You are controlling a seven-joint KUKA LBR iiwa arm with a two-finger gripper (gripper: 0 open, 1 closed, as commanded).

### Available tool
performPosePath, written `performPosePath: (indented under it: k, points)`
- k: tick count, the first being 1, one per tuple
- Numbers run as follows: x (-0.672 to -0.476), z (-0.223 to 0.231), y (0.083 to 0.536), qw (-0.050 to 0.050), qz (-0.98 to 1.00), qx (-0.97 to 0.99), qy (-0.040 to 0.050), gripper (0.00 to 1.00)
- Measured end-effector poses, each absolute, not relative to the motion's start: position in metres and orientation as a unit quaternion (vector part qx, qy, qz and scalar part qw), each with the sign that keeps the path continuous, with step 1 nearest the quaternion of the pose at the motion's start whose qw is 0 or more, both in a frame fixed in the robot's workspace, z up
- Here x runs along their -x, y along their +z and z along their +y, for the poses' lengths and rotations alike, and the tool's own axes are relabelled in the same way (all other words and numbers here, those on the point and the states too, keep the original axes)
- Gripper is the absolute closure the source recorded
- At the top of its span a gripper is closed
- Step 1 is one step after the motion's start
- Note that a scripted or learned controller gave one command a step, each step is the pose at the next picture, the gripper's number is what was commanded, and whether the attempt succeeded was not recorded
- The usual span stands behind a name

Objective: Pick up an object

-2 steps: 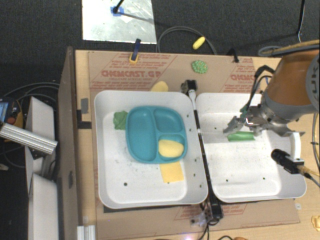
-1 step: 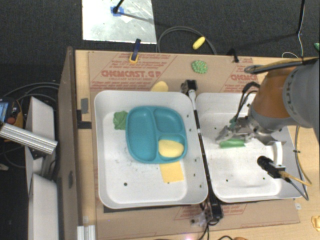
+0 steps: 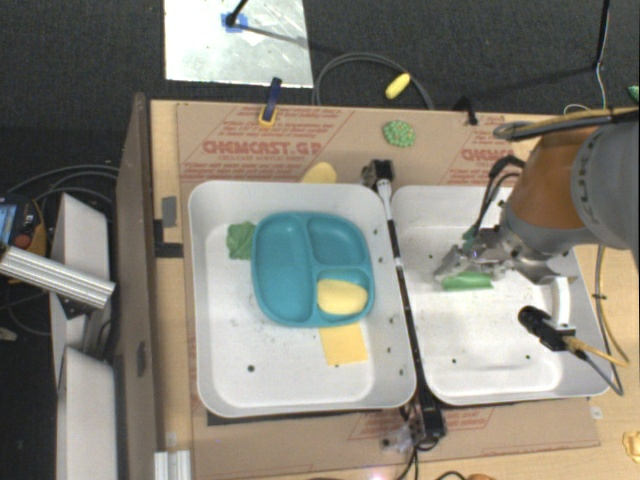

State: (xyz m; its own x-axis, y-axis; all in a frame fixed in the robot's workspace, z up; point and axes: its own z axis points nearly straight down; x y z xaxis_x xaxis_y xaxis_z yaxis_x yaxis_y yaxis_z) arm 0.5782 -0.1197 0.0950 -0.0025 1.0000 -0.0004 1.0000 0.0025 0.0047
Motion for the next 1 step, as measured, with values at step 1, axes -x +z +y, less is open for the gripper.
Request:
performPosePath:
  k: [1]
  points:
    - [-0.5340, -0.0544, 0.1897, 0.002, 0.710, -0.704, 0.0034, 1.00]
